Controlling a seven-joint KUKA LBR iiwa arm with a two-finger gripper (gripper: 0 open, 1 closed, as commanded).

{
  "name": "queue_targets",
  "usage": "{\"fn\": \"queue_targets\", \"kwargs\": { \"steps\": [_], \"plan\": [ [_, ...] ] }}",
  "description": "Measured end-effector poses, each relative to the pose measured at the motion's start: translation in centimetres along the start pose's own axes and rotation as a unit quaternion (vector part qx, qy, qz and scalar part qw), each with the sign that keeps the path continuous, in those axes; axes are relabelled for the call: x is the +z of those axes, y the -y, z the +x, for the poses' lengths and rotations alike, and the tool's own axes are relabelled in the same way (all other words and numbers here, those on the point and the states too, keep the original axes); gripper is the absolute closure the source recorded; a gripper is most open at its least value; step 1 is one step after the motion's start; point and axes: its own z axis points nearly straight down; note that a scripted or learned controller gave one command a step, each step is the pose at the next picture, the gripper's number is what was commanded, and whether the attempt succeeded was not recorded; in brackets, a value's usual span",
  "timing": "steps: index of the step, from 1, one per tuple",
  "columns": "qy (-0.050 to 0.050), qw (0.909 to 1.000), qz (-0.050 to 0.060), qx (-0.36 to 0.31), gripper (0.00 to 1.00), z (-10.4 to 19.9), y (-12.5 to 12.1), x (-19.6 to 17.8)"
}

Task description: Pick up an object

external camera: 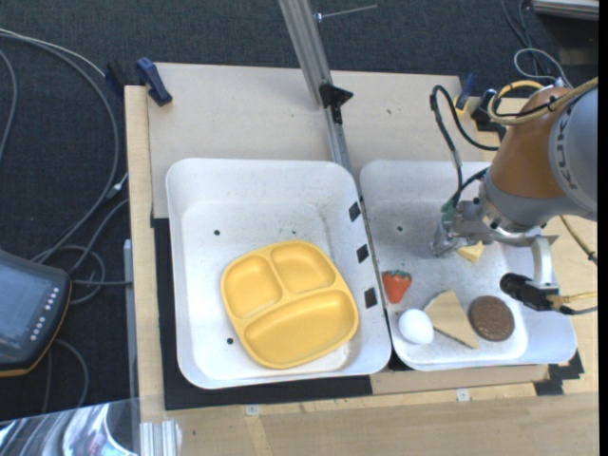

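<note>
Tan counter (237, 112) on dark carpet, two white bins.
Gripper (454, 236) in right bin (408, 198) beside small yellow piece (470, 252); piece's axis unclear, jaws' state unreadable.

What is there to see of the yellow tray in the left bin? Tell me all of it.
The yellow tray looks like smooth plastic, with rounded corners. It has three hollows: two smaller ones on the far side and one long one on the near side, with nothing in them. It lies flat, right way up, turned askew on the floor of the left bin, toward the bin's near right corner. It touches nothing else.
</note>
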Motion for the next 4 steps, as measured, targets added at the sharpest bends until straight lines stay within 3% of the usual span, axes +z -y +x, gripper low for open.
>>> {"fn": "queue_targets", "kwargs": {
  "steps": [2,3,4],
  "plan": [
    [0.002,1.0000,-0.004,-0.001,1.00,0.2,-0.5,-11.9],
    [0.000,1.0000,-0.001,-0.003,1.00,5.5,-0.2,-13.0],
    [-0.001,1.0000,0.001,-0.003,1.00,10.8,1.6,-13.8]
  ]
}}
